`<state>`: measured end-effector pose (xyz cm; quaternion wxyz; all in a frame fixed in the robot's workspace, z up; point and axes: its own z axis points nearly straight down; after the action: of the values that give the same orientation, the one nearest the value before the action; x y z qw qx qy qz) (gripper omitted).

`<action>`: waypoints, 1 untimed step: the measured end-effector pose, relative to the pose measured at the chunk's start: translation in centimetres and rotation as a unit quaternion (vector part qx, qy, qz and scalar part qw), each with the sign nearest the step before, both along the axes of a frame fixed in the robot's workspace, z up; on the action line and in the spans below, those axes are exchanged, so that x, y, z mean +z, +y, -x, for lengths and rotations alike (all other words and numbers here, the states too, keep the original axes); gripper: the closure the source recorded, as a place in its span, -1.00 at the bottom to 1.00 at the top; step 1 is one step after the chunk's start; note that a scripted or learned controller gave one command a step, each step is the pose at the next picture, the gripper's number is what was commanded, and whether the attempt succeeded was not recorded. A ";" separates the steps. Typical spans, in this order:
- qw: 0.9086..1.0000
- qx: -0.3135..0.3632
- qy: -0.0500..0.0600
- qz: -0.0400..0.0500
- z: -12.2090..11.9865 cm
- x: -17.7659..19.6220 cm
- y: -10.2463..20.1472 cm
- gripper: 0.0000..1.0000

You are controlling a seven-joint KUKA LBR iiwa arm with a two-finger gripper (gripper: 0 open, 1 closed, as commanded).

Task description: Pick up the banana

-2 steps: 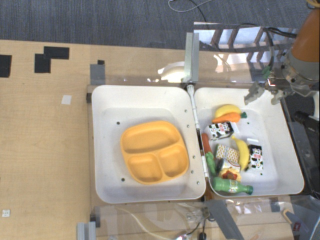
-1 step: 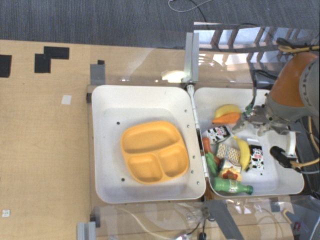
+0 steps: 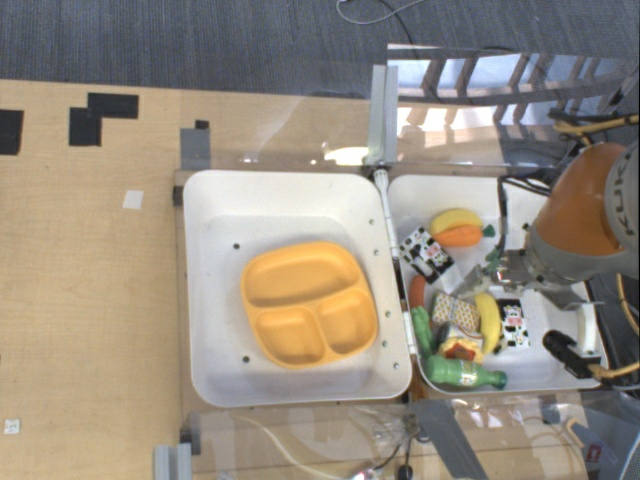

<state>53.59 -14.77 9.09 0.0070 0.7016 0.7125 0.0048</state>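
**Pincer over the right bin, beside the banana**

Pincer state first: you cannot tell whether the gripper [image 3: 497, 280] is wide or narrow, because its tip blurs into the clutter. Reading left to right, you see an orange divided plate [image 3: 309, 304] in the left bin [image 3: 215, 268]. In the right bin [image 3: 530, 373], the banana [image 3: 488, 322] lies just below the gripper, between a patterned packet [image 3: 462, 316] and a black-and-white carton [image 3: 514, 326]. A green bottle [image 3: 462, 372] lies under it.
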 end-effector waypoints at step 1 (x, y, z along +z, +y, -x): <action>1.000 0.001 -0.003 -0.001 -0.3 1.2 0.2 1.00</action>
<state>53.85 -14.58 10.27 0.0081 0.7005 0.7135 0.0074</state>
